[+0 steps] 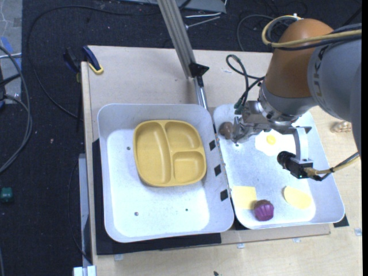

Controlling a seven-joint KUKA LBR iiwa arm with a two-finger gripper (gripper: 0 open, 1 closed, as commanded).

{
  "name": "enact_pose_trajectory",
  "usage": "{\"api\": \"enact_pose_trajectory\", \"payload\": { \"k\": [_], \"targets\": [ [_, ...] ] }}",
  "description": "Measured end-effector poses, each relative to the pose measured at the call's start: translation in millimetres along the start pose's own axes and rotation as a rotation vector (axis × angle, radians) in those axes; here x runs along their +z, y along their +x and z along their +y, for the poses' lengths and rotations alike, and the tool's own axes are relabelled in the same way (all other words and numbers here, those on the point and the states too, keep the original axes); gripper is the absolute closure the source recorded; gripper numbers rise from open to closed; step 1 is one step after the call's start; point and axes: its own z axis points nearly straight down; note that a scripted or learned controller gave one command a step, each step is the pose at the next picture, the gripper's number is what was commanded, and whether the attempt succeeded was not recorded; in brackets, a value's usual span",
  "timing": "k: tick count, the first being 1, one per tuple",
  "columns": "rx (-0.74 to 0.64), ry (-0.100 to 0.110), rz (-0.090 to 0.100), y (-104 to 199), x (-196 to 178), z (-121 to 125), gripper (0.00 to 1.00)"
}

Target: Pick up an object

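Note:
My gripper hangs low over the far left corner of the right bin. Just to its left lies a small brown rounded object, right beside it or touching it; I cannot tell which. A fried-egg toy sits just to the right of the gripper, partly under the wrist. Near the bin's front edge lie a yellow cheese square, a purple lump and a pale yellow round slice. Nothing is visibly held.
The left bin holds a yellow divided plate. A slanted metal pole comes down to the wall between the bins. A black cabled part hangs off the wrist. A blue and yellow clamp sits at the bench's far left corner.

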Motion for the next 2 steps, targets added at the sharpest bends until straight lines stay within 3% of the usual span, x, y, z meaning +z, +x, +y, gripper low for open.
{"api": "enact_pose_trajectory", "payload": {
  "k": [2],
  "targets": [
    [-0.001,-0.001,0.001,103,-2,24,1.00]
  ]
}}
